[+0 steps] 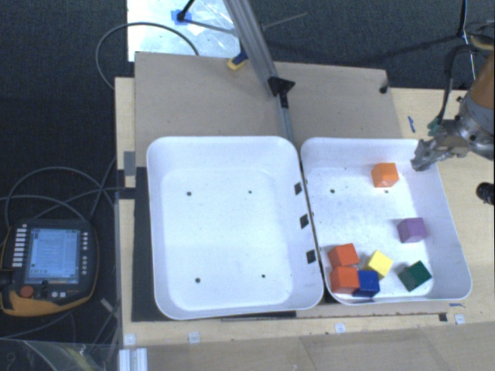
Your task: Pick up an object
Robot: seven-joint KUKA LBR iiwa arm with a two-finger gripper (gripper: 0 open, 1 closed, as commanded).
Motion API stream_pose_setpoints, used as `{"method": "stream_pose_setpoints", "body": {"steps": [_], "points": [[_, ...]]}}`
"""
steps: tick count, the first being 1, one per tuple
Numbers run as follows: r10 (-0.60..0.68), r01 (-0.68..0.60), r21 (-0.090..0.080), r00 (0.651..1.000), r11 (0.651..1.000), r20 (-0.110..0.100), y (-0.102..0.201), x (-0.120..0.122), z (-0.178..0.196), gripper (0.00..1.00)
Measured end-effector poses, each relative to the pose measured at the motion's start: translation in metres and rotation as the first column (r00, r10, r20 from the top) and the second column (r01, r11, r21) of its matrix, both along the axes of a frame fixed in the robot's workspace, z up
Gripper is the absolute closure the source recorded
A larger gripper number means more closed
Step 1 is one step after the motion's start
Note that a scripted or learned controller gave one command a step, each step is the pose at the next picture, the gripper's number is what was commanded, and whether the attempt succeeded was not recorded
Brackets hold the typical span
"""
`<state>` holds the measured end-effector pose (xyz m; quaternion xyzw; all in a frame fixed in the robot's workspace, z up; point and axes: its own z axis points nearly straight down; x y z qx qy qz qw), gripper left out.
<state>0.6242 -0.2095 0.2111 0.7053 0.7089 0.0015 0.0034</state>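
Note:
The right bin (445, 199) holds several small blocks. An orange cube (384, 175) lies near its far side. A purple cube (411, 229) sits by the right wall. At the near edge cluster two orange blocks (344, 267), a yellow cube (380, 263), a blue block (368, 282) and a dark green block (415, 275). My gripper (425, 158) hangs at the bin's far right corner, just right of the lone orange cube and apart from it. Nothing shows between its fingers.
The left bin (224, 222) stands beside the right one, with black clips along the shared edge. A grey pole (255, 37) slants across the back of the bench. A teach pendant (46, 265) lies on the floor at left.

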Motion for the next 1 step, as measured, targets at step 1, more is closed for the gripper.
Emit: {"method": "stream_pose_setpoints", "body": {"steps": [1], "points": [[0.000, 0.000, -0.001, 1.000, 1.000, 0.003, -0.0045, 0.0067, 0.0639, 1.00]]}}
